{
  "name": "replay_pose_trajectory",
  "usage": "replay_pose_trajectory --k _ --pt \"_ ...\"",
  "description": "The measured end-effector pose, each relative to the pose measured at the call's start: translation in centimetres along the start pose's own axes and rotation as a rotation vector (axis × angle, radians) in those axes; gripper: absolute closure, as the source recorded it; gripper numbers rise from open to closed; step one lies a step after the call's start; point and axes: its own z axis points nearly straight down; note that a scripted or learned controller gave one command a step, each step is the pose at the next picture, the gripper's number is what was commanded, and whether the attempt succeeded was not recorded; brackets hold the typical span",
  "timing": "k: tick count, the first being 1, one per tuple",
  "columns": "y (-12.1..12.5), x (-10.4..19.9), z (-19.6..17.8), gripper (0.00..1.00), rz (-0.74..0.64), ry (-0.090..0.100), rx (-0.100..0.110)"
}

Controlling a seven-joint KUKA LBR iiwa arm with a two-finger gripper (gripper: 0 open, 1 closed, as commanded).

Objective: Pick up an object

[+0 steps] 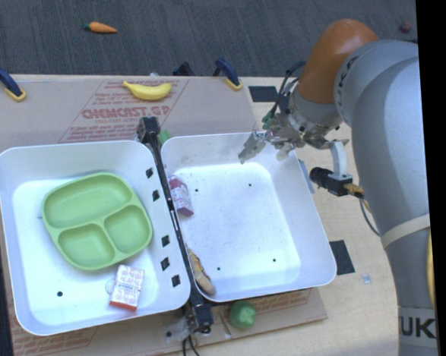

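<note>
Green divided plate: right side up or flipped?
Right side up. The green divided plate lies flat in the left bin, its three hollow compartments facing the camera.

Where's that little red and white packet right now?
The small red and white packet lies in the left white bin, near its front edge, just below the green three-compartment plastic plate.

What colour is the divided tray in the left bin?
Light green. The divided tray with three compartments shows plainly in the camera view, lying in the left bin.
</note>
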Motion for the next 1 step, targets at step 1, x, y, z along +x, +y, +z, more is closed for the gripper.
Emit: replay_pose_trajectory --k 1 --pt "-5.19 4.75 -0.89 0.00 -0.003 -0.001 0.003"
